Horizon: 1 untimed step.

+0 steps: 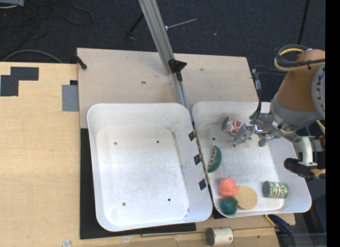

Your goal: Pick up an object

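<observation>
Tool (249, 133) lowered into right bin (289, 206), just beside small red-white can (231, 125), seemingly lined up for grasp. Whether can is held, cannot be told. Other items gathered at bin's near end.

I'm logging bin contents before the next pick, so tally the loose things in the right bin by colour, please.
Red and white: 1, small object beside the tool
Green and red: 1, slice-shaped piece
Orange-pink: 1, ball
Dark green: 1, lump
Tan: 1, disc
Green and white: 1, can
Total: 6
</observation>
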Tool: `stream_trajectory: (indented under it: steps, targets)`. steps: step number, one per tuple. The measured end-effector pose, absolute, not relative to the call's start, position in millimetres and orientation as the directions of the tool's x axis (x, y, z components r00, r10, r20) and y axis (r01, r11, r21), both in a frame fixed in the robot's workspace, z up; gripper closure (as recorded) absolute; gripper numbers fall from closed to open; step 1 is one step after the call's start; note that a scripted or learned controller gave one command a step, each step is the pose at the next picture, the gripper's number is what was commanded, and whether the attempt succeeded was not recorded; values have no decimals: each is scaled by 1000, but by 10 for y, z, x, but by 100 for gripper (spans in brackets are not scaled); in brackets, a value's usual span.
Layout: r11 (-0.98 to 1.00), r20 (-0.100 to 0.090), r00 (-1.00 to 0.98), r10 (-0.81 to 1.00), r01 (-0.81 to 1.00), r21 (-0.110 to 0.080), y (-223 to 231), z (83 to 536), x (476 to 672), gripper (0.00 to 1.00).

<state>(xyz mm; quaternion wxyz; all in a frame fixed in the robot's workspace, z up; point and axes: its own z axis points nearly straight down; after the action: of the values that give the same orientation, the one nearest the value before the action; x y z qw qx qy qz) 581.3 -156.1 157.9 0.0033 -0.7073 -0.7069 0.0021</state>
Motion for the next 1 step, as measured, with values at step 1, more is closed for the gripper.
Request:
stream_trajectory:
  steps: [1]
  targets:
    - [-1, 2, 1, 1000, 1000, -8, -1522, 1139, 5782, 0]
